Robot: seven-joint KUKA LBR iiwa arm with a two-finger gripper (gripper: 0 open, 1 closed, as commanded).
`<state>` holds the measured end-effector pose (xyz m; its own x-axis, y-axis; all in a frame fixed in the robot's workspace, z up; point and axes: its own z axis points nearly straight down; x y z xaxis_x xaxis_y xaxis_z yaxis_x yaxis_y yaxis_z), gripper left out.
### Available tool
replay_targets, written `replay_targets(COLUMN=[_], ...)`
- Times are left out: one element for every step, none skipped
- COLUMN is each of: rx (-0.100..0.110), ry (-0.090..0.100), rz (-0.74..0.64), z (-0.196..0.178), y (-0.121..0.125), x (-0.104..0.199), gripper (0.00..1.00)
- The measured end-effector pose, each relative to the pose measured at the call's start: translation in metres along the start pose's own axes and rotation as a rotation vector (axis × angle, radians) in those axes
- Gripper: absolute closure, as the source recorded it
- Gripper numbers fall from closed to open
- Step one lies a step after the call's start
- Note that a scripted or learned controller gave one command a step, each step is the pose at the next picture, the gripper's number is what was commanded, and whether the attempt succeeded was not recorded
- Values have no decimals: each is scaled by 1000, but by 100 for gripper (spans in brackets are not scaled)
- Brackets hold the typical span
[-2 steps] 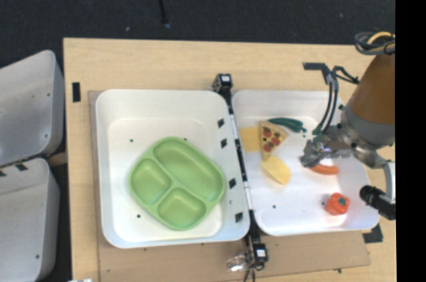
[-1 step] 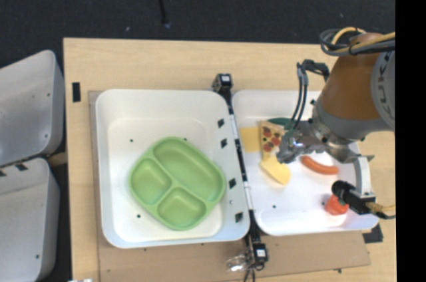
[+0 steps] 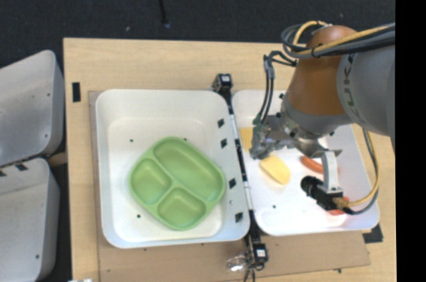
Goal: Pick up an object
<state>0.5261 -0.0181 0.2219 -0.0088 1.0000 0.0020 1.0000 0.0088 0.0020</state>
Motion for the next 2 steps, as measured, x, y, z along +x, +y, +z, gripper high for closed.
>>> replay_targets(rx=[0,1], ry=[0,0], rz=[1,0], z=[-10,-25], y=[23,22], x=[52,104], gripper=[100,100])
